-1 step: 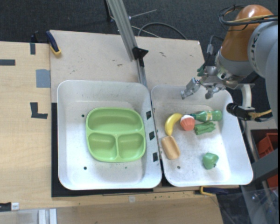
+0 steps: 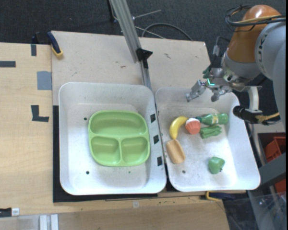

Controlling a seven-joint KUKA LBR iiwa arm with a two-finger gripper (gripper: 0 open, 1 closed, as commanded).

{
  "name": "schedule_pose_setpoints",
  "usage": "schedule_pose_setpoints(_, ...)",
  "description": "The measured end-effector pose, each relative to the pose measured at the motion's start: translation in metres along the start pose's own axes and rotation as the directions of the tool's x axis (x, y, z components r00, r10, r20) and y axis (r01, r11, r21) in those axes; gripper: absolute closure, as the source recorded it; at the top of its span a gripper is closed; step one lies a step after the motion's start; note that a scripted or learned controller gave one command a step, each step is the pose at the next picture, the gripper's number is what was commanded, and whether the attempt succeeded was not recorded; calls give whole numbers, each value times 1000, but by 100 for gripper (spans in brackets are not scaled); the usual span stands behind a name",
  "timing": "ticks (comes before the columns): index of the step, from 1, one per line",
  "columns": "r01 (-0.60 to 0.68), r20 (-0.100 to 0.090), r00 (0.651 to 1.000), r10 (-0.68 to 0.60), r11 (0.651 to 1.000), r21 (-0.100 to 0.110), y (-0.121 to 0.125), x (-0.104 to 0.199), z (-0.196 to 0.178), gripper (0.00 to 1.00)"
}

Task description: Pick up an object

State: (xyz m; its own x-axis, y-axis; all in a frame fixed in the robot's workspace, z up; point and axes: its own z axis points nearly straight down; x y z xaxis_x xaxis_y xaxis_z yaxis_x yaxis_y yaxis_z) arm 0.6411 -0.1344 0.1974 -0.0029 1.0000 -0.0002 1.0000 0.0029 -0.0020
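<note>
toy food sits in the right bin (image 2: 240, 143): banana (image 2: 177, 126) near the left wall, hot dog (image 2: 175, 151) just below it, a red-and-white piece (image 2: 193, 126) touching the banana's right end, two green pieces (image 2: 213, 125) beside that, and a small green pepper-like piece (image 2: 216, 165) apart, toward the front. left bin (image 2: 72, 128) holds a green divided plate (image 2: 119, 137), three compartments, lying flat. gripper (image 2: 204, 93) hangs over the back edge of the right bin, above the items, touching none. fingers (image 2: 193, 94) look spread apart, nothing between them. arm (image 2: 259, 37) comes in from the right, orange band up top. both bins rest on the counter (image 2: 19, 128).
</note>
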Motion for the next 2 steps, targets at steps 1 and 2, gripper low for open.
schedule_pose_setpoints(1,-1,0,1000,1,1000,5,-1,-1,65,0)
schedule_pose_setpoints(2,-1,1,1000,1,1000,1,-1,0,112,0)
